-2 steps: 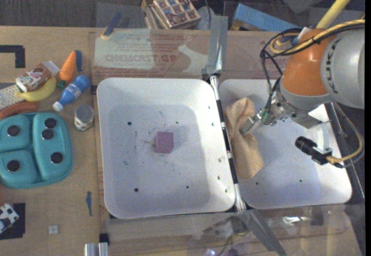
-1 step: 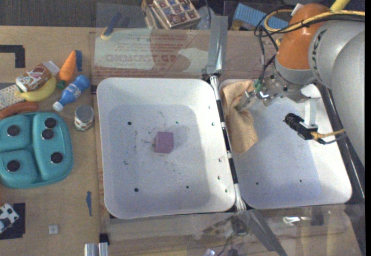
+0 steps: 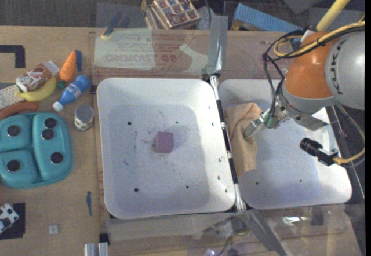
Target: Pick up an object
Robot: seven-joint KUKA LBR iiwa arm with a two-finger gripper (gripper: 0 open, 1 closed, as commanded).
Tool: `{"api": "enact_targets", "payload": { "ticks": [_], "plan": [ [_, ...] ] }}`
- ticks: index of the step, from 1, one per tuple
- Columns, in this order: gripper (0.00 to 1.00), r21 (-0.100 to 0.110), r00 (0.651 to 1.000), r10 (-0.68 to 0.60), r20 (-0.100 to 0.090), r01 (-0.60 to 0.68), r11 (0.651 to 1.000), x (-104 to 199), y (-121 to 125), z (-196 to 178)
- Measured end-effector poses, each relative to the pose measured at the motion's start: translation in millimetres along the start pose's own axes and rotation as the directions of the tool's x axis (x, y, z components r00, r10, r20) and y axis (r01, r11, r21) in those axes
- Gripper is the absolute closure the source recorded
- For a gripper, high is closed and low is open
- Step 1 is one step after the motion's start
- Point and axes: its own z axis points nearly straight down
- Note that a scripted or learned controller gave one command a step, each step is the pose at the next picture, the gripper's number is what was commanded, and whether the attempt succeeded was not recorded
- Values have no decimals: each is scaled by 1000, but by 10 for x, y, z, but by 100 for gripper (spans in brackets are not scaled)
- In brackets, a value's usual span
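Note:
A small purple cube [image 3: 163, 142] lies near the middle of the left bin [image 3: 116, 191]. A tan cloth [image 3: 244, 139] is crumpled along the left wall of the right bin [image 3: 313, 191]. My gripper [image 3: 255, 126] reaches in from the right and sits low at the cloth's upper right edge, touching or nearly touching it. The grey arm with its orange band [image 3: 307, 78] hangs over the right bin's upper part and hides the bin floor beneath it.
Left of the bins, on the wooden bench, are a teal compartment tray [image 3: 33, 150], a small can [image 3: 84, 117], a blue-and-white bottle [image 3: 72, 92], a banana [image 3: 36, 92] and a carrot [image 3: 69, 65]. A black cable plug [image 3: 316, 150] hangs over the right bin.

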Motion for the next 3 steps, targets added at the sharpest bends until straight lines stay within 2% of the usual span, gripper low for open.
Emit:
{"api": "enact_targets", "payload": {
  "ticks": [1, 2, 3],
  "plan": [
    [0, 2, 997, 73, 2, -73, 997, -207, 385, 13],
    [0, 13, 989, 147, -3, -147, 989, -295, 630, 26],
    [0, 0, 1000, -11, 1, 11, 1000, -7, 209, 2]
  ]
}}
